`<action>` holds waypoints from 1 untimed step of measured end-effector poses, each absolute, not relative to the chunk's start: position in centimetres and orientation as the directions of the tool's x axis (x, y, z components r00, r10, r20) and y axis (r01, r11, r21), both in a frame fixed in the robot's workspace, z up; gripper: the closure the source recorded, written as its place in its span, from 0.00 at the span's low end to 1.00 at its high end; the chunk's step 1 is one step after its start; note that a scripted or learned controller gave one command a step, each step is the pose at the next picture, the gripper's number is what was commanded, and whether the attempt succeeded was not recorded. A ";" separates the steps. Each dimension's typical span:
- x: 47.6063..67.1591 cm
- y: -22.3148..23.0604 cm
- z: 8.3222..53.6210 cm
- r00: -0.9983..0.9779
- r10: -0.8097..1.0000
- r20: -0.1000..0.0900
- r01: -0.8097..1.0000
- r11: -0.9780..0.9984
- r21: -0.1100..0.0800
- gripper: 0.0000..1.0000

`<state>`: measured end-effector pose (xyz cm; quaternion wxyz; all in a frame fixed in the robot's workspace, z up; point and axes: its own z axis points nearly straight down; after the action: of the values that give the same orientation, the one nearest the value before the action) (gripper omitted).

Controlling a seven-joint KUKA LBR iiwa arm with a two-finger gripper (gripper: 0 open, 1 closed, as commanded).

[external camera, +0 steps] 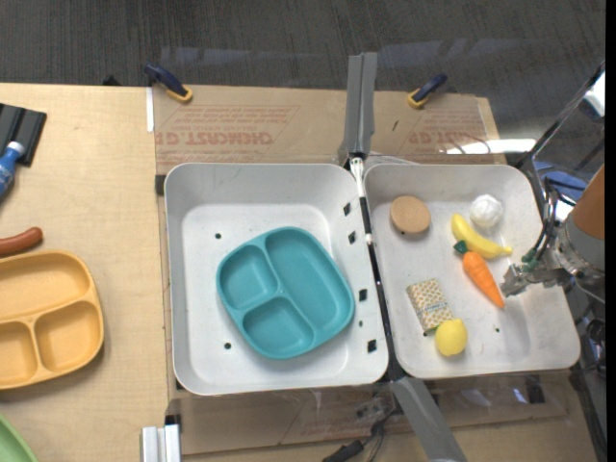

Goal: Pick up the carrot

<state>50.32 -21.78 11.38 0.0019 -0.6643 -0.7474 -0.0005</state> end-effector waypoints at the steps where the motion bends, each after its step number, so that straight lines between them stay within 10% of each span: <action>1: 52.1 -21.3 10.5 0.389 0.921 -0.001 0.921 -0.389 -0.003 1.00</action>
<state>52.10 -21.31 10.47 0.0008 -0.8334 -0.5526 0.0013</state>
